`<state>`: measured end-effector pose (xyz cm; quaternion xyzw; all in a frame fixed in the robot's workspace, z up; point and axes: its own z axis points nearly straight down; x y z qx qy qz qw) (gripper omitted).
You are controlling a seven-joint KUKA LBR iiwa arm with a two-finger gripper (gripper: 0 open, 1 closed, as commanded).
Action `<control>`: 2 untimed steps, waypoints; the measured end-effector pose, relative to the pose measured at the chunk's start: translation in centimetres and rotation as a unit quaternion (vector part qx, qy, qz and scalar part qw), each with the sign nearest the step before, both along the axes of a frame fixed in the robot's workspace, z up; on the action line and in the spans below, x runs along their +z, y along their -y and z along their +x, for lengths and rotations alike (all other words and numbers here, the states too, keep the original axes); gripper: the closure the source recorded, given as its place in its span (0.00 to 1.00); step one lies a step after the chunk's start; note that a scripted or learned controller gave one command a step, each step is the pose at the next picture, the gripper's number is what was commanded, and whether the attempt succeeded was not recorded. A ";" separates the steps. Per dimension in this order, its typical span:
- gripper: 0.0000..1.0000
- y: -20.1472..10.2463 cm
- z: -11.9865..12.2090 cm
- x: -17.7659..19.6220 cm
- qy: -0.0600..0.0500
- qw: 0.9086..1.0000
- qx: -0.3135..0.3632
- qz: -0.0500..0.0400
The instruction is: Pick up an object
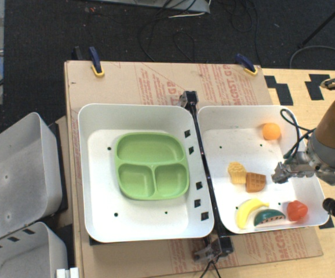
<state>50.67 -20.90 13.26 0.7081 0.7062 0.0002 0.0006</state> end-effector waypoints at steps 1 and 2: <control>1.00 -0.2 -0.1 4.2 0.001 1.000 0.003 -0.001; 1.00 -0.1 0.0 10.6 0.003 1.000 0.003 -0.001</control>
